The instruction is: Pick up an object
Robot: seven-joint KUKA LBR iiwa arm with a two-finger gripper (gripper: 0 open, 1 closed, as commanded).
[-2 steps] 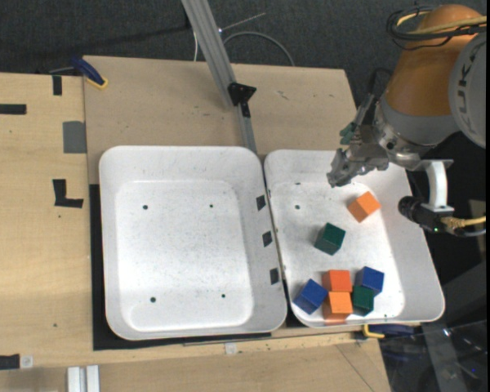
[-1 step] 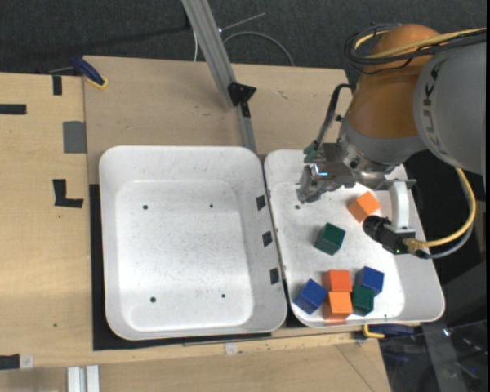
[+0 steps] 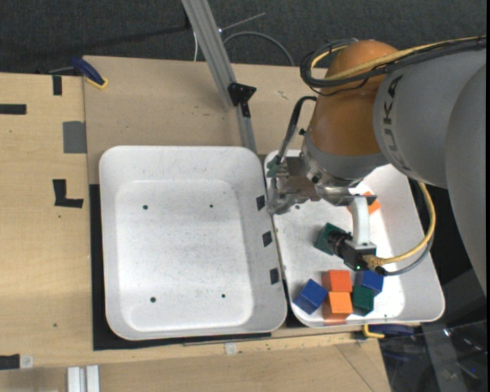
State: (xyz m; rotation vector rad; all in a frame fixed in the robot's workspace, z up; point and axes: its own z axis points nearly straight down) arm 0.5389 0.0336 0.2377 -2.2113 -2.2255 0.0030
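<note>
The KUKA arm [image 3: 392,113] reaches in from the right and hangs over the right bin [image 3: 420,296], wrist low over its upper-left part. The gripper [image 3: 287,188] sits near that bin's left wall, close to the divide with the left bin [image 3: 180,235]. Gripper state: cannot tell, the wrist body and shadow hide the tip, and nothing can be seen held.

Candidate objects are all in the right bin, toward its front. A dark green block [image 3: 331,238] lies nearest the gripper, mid-bin, just beside a white sensor bracket [image 3: 361,227]. Below it is a cluster: blue cube [image 3: 310,295], two orange cubes [image 3: 339,291] stacked or touching, a second blue cube [image 3: 370,282], and a green block [image 3: 363,300], all packed tight. A small orange piece [image 3: 371,204] peeks out beside the wrist.

Step judged: approach or descent, grasp not confirmed. No block lies visibly under the tip, so this try may close on nothing. Next move likely calls for shifting toward the dark green block, the isolated one; the cluster leaves little finger clearance.
</note>
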